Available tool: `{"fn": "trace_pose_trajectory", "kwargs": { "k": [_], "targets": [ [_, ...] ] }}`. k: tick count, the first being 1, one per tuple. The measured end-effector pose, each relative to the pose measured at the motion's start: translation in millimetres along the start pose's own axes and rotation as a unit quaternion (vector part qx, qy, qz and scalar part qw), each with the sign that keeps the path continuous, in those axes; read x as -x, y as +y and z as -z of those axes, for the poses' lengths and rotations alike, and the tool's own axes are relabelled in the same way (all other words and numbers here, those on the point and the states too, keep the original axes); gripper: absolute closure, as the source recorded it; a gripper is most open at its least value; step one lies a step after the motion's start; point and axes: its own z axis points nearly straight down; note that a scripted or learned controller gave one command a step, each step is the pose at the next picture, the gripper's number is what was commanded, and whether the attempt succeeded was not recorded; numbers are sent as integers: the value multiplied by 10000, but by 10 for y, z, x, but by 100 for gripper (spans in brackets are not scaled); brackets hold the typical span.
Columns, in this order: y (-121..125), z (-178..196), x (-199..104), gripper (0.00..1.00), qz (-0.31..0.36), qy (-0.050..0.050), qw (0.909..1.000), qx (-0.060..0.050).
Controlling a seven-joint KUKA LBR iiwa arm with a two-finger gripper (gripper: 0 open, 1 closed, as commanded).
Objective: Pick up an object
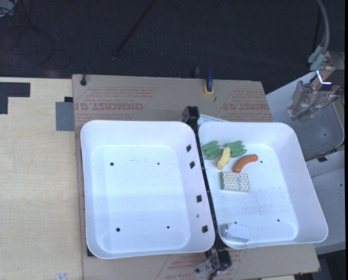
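A: Item one, gripper (312, 98): parked off the bench at about two o'clock from the right bin (291, 214), well apart from it. Finger opening cannot be told at this size; nothing seen in its grasp.

B: Step, then?

A: Judged as pre-approach. No object chosen or touched yet.

B: Stock in that bin?

A: Clustered near its eleven o'clock corner: green leafy toy (223, 149), yellow piece (223, 157) touching it, orange sausage-shaped piece (244, 163) just beside, patterned block (235, 182) at six o'clock of those. A pale clear item (238, 233) lies at the seven o'clock rim.

B: Next move calls for?

A: Travel toward eight o'clock, then descent. The block lies apart from the rest, the likeliest pick.

B: Room?

A: Open floor toward three and five o'clock; the divider wall (198, 174) crowds the green toy. Left bin (139, 185): nothing listed.
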Motion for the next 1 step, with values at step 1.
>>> {"fn": "trace_pose_trajectory", "kwargs": {
  "k": [1],
  "targets": [
    [437,-1932,-276,100,-15,-4,9999,-122]
  ]
}}
